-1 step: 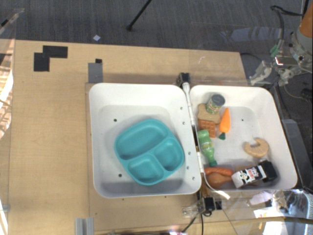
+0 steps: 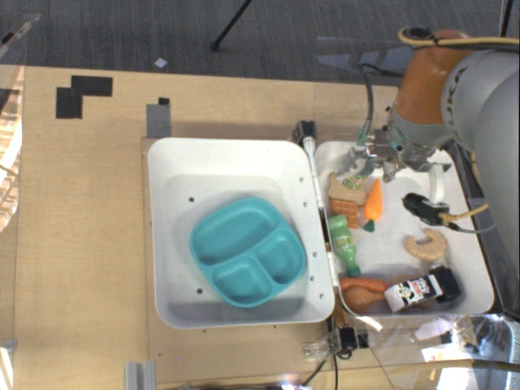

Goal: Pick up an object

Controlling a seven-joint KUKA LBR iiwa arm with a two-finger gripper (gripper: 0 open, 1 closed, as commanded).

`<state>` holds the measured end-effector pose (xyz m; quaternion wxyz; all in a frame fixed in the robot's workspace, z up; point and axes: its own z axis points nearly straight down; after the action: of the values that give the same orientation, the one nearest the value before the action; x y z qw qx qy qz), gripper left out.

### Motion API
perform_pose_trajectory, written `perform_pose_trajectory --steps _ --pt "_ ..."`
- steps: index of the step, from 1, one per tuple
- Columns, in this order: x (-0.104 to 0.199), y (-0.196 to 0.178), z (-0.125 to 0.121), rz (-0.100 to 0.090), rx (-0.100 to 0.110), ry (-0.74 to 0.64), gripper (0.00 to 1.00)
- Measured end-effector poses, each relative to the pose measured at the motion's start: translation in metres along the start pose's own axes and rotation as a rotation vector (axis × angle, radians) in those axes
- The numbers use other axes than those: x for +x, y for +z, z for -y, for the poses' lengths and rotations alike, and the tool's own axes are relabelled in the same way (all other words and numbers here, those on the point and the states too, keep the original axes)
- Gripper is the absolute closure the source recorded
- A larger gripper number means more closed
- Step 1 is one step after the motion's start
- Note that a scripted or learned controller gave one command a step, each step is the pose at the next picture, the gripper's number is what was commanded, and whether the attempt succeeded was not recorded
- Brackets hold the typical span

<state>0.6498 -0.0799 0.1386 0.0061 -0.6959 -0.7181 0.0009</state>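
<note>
1. Down at the near edge of the right bin we are seeing a small milk carton, white with black patches, lying on its side.
2. Just left of it a brown toy sausage is lying in the near left corner of that bin.
3. We are looking for a thing to pick up, and all the small toys are sitting in the right bin. A carrot, orange with a green tip, is lying closest to the gripper, just below it.
4. The carrot is pointing up and down in the view, with its green end toward us.
5. Beside the carrot, on its left, a tan and orange block like a sandwich is sitting against the bin's left wall.
6. Below that, a green toy is lying along the same wall.
7. A pale curved piece like a biscuit is resting toward the right side of the bin, well apart from the carrot.
8. The gripper is hanging over the far end of the right bin. We cannot tell if it is spread or closed, and we are not seeing any toy in it.
9. The grey arm with its orange band is reaching in from the right.
10. The left bin is holding a teal plate with three parts.
11. Both bins are sitting side by side on the wooden bench.
</note>
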Motion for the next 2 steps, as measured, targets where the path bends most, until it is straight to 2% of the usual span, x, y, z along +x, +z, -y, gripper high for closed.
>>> perform_pose_trajectory --steps 1,2 --pt "-0.032 0.019 0.001 0.006 -0.032 0.017 0.00" --pt "-0.030 0.041 0.039 0.014 -0.045 -0.131 0.00"
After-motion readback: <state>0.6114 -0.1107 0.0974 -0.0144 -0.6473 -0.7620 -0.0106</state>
